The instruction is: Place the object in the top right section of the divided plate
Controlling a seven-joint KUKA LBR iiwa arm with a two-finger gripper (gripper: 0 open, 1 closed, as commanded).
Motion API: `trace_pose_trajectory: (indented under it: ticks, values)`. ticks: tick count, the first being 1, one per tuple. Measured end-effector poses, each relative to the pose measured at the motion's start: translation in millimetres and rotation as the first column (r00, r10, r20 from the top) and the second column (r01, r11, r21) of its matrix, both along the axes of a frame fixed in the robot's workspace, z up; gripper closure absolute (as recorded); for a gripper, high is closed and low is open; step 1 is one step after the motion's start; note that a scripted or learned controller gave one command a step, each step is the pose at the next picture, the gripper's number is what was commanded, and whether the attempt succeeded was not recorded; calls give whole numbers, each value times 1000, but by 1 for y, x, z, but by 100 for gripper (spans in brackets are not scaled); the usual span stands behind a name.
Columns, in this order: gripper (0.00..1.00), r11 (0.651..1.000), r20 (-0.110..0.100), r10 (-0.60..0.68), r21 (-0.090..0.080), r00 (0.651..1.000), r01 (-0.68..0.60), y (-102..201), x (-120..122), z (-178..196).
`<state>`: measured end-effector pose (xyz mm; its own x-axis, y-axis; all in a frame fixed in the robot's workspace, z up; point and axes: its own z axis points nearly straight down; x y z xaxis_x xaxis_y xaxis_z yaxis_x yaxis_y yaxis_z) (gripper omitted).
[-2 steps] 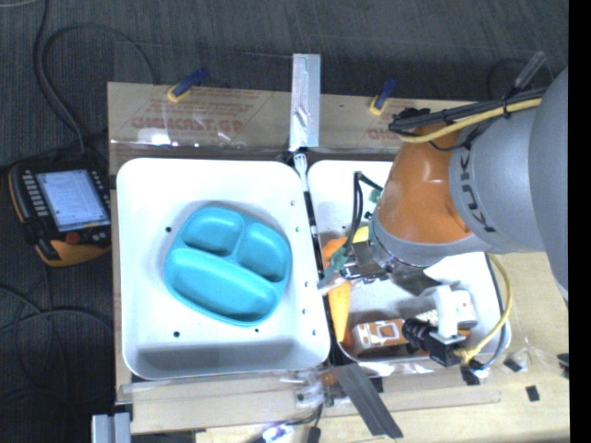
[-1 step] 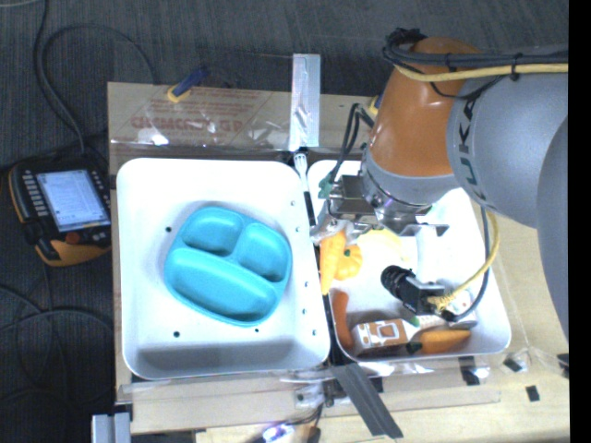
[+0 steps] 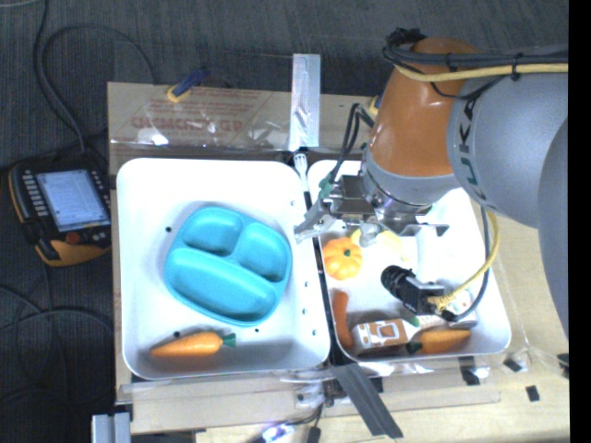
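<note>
The arm (image 3: 517, 146) sweeps in from the right of the camera view, its broad grey link filling the upper right corner. The orange band (image 3: 416, 109) bulges just above the wrist, cables looped over its top. Below that, the grey wrist (image 3: 406, 187) points steeply downward. The pincer (image 3: 355, 224) hangs beneath it, metal brackets jutting out to the left; its tips are lost under the wrist's bulk from this angle.

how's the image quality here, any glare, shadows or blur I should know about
Camera view: even overhead light; the two white plastic bins look bright, nearly washed out; the blue divided plate casts a soft shadow; the small orange pumpkin stays sharp; the grey and orange arm looks slightly soft.
</note>
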<state>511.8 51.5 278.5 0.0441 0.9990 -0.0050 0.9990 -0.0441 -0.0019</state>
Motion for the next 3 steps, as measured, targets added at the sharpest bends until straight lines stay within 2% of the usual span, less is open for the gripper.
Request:
trace_pose_trajectory:
  ticks: [1,2,3]
  values:
    - [0,972,-1,234,2,972,-234,-62,-28,-21]
    - [0,752,2,659,1,752,-659,-129,-27,59]
    - [0,792,1,611,2,792,-611,-167,13,38]
